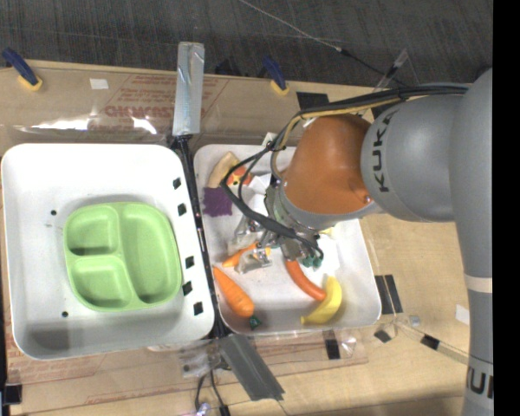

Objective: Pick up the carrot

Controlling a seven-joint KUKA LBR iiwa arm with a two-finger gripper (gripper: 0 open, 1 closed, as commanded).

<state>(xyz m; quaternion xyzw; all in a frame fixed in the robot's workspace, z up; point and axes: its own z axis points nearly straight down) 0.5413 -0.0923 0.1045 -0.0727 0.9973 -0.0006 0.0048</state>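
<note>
The gripper (262, 251) hangs low over the middle of the right bin (357, 248), among clutter; I cannot tell its state or what it touches; the carrot (232, 291) lies near it at the bin's front left, beside a banana (326, 302).

The grey arm (433, 154) reaches over the right bin (360, 306), its gripper (258, 251) low among a carrot (232, 291), a red pepper (303, 280) and a banana (327, 302), while the left bin (26, 180) holds a green divided plate (120, 255).
</note>
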